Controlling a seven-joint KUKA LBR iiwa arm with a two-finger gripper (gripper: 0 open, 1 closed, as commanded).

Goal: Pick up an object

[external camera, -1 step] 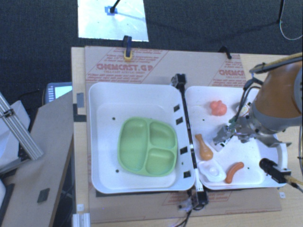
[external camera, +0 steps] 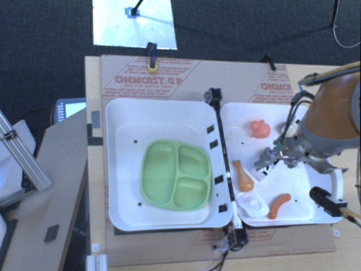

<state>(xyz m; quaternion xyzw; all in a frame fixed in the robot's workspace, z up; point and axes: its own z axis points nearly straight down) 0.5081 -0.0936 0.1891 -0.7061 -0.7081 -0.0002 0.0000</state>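
The right bin (external camera: 293,110) holds a pink-red lumpy toy (external camera: 260,129) near its back. A tan-orange squash-shaped toy (external camera: 243,176) lies by the bin's left wall. In front of it sit a white rounded piece (external camera: 252,203) and an orange sausage (external camera: 279,205). My gripper (external camera: 265,164) hangs over the middle of this bin, pointing left and down, just right of the squash toy and below the pink toy. I see no object in it.
The left bin (external camera: 124,151) bears a green divided plate (external camera: 175,175). A black-clipped divider (external camera: 220,151) separates the two bins. The grey and orange arm (external camera: 333,117) covers the right bin's right side.
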